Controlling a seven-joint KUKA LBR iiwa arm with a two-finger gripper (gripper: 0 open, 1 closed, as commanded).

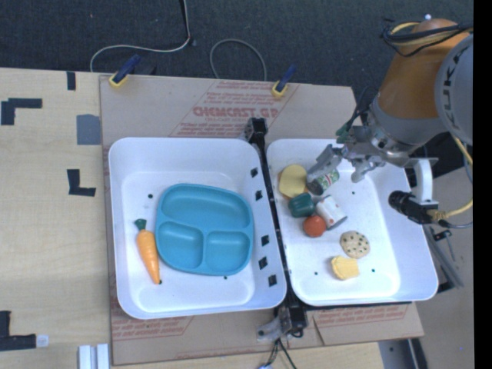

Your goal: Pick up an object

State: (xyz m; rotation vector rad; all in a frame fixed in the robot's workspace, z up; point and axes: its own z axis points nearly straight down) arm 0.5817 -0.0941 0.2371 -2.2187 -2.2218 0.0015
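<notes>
Small can [323, 181] just beneath the gripper [342, 167], between its spread, open fingers, unclasped.

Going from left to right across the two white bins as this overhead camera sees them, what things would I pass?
Orange toy carrot → blue sectioned plastic plate → round yellow piece → red ball → speckled cookie. The cluster under the gripper overlaps too much to place.

Cardboard sheet [231, 110] under bins; two clamps [121, 74].
</notes>
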